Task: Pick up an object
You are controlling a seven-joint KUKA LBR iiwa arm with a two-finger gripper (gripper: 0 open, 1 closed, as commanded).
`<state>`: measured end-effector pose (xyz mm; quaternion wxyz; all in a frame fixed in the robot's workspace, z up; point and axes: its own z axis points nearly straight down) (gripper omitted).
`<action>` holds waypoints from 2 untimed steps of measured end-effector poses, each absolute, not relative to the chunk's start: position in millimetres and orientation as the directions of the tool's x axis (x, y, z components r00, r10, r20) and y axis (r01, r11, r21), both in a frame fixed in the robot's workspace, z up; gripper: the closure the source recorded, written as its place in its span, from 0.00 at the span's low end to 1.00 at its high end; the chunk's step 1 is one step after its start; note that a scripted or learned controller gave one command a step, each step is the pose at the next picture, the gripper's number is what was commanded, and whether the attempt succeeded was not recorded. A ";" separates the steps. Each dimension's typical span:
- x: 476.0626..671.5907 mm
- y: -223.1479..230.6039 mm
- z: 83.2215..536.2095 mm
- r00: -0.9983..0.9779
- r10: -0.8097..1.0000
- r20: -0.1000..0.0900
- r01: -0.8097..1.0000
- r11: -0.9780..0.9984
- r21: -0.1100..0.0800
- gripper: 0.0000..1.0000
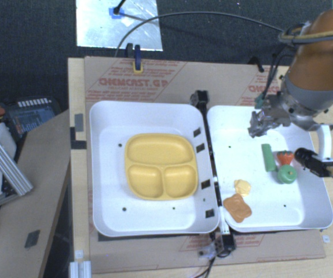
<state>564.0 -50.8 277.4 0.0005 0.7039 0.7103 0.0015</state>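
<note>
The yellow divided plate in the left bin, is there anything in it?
Empty. All three compartments of the yellow plate show bare yellow; the food pieces lie in the right bin.

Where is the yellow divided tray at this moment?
In the camera view, the yellow divided tray lies in the middle of the left bin, apart from the small items in the right bin.

Arm (322, 51) (right edge) cut off
</note>
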 end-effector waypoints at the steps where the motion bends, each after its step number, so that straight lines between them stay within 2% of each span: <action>1: 553.6 1.7 258.3 -0.008 1.000 0.001 1.000 0.008 0.001 1.00; 2: 540.6 63.0 248.2 -0.011 1.000 0.003 1.000 0.011 0.001 1.00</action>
